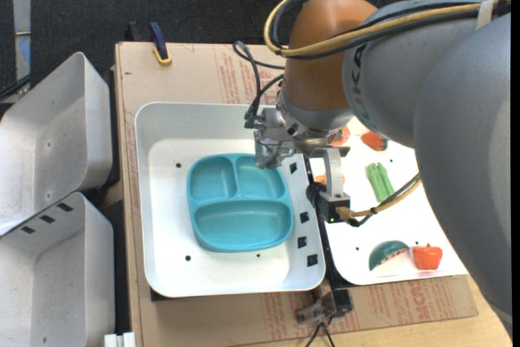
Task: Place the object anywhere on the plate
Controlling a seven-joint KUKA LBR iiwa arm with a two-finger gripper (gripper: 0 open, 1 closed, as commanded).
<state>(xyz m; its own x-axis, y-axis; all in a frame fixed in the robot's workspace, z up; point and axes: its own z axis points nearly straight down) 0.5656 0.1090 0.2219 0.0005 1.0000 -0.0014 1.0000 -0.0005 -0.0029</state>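
Where arm looms, right bin half hidden, pincer fingers unclear — plate unobstructed.

The arm hides much of the right bin toward 1 o'clock, covering part of an orange item.
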